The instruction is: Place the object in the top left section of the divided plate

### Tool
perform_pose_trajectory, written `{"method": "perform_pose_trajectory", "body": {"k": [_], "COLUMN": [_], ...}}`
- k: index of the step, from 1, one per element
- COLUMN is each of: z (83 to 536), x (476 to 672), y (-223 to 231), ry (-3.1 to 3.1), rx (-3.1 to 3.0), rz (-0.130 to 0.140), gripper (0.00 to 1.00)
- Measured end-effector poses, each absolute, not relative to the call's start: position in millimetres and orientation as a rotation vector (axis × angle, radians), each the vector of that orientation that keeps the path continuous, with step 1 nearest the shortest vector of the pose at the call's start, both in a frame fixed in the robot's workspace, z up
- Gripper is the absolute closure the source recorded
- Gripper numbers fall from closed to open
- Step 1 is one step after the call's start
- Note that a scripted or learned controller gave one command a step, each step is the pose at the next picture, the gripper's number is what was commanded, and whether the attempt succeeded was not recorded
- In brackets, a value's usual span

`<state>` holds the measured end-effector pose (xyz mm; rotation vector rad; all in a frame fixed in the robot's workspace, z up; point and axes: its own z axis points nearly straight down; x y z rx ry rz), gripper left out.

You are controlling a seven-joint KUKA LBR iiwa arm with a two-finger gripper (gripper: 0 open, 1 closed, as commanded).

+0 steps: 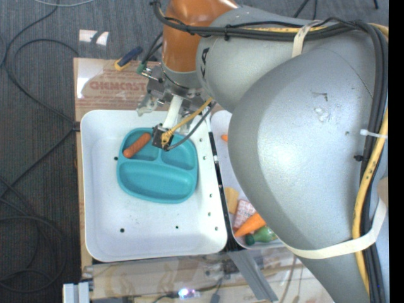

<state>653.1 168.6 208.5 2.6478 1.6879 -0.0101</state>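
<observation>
On the plate [158, 191], top-left section, the sausage [137, 145] lies just beside the jaws; opening unclear.

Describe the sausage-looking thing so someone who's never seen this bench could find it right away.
Start at the left white bin, which holds a teal divided plate. In its top left section lies a small sausage. It is reddish orange and round-ended, unlike the pointed carrot in the right bin.

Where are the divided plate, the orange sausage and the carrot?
divided plate [158, 183]: camera view, bare floor of its large lower section.
orange sausage [136, 145]: camera view, middle of its length.
carrot [254, 223]: camera view, middle of its body, in the right bin.
</observation>
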Motion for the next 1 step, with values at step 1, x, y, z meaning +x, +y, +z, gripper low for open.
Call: {"method": "perform_pose_trajectory", "body": {"k": [1], "z": [207.8], "x": [667.4], "y": [137.9], "ry": [1.225], "rx": [2.89], "rz": [-0.009], "gripper": [0.0]}}
